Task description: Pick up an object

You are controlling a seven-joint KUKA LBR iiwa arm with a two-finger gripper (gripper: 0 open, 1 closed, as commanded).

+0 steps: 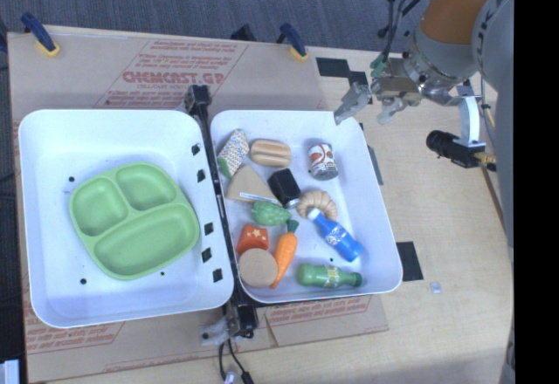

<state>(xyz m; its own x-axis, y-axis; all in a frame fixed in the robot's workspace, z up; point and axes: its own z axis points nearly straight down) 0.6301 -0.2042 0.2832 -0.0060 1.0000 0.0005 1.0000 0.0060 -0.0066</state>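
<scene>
Your gripper hangs just outside the upper right corner of the right bin, fingers spread apart, nothing between them. Nothing is held.

All candidate items lie in the right bin, crowded together. Along the top: a patterned packet, a hot dog bun and a small can, the can nearest your gripper. Below these: a tan wedge, a black block touching a croissant, and a green vegetable. Further down: a blue bottle, a red tomato-like piece, a carrot leaning against a round tan disc, and a green bottle lying on its side near the lower rim.

The left bin holds a green divided plate.

The cardboard beneath the bins reads "CHEMCAST GP" in red; the smaller print is illegible. Labels on the can and bottles are too small to read. Blue and yellow clamps grip the cardboard's far edge.
</scene>
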